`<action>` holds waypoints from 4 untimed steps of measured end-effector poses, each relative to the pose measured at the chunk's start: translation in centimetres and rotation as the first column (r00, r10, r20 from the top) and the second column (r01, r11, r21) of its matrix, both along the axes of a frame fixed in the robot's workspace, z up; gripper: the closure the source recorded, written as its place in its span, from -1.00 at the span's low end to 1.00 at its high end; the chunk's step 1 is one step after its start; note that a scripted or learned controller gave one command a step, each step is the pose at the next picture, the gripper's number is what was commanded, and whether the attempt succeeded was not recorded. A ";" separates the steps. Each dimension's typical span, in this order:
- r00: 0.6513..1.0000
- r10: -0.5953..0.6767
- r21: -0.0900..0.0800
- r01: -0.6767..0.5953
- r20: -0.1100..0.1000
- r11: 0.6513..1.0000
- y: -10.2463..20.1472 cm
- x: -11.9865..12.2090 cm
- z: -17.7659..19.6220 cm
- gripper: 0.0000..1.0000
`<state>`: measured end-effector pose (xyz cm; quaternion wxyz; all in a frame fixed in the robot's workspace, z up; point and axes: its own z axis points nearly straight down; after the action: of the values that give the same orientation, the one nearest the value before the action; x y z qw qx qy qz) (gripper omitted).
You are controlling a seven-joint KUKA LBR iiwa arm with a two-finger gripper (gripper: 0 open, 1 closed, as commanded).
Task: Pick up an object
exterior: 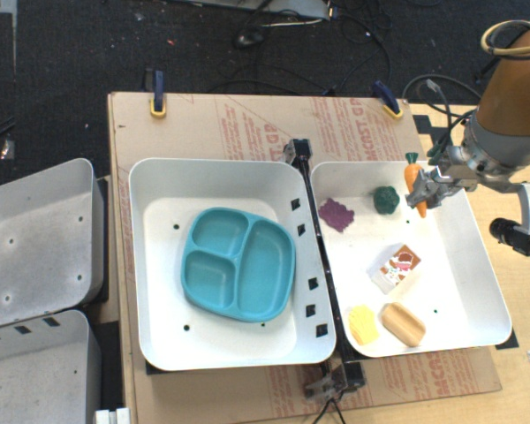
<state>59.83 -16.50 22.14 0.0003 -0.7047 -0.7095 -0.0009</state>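
1. Watching from the overhead view, I see the gripper (pixel 421 193) at the right bin's (pixel 477 263) two o'clock corner, with the arm (pixel 510 104) reaching in from three o'clock.
2. A carrot (pixel 411 176) sits right at the fingertips, its long axis running roughly twelve to six, green top at twelve.
3. I judge the jaws nearly closed around the carrot's lower end, though the grip looks shallow and I can't confirm firm contact on both sides.
4. The green ball (pixel 387 200) lies just at nine o'clock of the gripper, the purple piece (pixel 336 214) farther that way.
5. The box (pixel 397 268), yellow piece (pixel 363 324) and bun (pixel 403 324) sit toward six o'clock.
6. The left bin (pixel 159 193) holds a blue tray (pixel 238 264).
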 end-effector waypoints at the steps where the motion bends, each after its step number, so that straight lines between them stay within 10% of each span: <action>1: 1.000 0.000 0.000 0.000 -0.002 1.000 4.7 -1.0 0.5 1.00; 4: 1.000 0.001 0.001 -0.001 -0.004 1.000 19.7 -7.3 0.1 1.00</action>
<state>52.54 3.17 22.21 0.0020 -0.7043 -0.7099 0.0004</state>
